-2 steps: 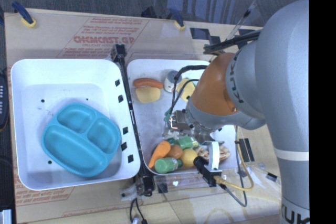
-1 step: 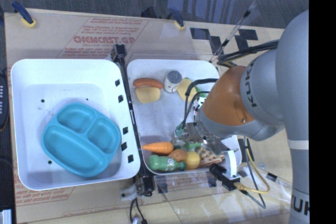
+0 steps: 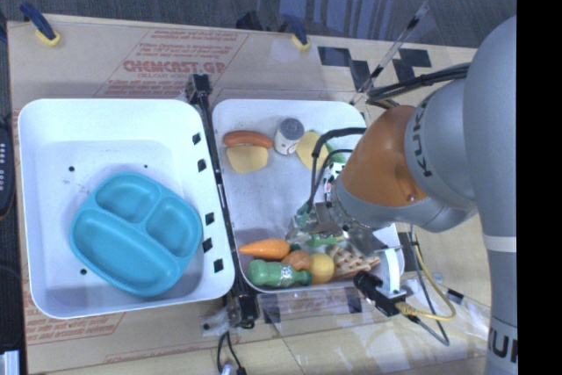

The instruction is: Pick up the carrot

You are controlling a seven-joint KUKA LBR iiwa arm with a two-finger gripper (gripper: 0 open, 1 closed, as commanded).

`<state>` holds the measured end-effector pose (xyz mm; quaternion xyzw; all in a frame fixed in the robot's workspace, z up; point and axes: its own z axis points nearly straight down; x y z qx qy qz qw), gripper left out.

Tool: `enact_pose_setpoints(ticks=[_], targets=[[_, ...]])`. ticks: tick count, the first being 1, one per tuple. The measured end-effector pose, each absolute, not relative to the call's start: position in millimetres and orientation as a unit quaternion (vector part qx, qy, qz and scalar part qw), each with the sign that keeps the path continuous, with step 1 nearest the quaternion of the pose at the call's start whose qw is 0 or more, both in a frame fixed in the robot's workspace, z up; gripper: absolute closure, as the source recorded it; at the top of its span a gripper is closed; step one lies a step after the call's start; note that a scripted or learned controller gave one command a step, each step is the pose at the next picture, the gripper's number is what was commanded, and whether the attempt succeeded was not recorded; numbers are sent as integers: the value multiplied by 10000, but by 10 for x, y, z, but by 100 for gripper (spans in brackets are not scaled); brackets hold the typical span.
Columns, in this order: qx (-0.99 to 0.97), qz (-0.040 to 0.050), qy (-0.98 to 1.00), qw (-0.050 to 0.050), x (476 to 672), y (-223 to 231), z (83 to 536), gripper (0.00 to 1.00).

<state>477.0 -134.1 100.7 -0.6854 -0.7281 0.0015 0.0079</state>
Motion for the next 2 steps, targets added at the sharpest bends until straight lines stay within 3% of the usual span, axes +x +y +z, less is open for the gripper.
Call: enact_pose_setpoints(ticks=[1,2], targets=[[-6817,24,-7316,98,4777,-1337,1102,100],[-5606,7,-8281,36,4767,-1395,915,100]])
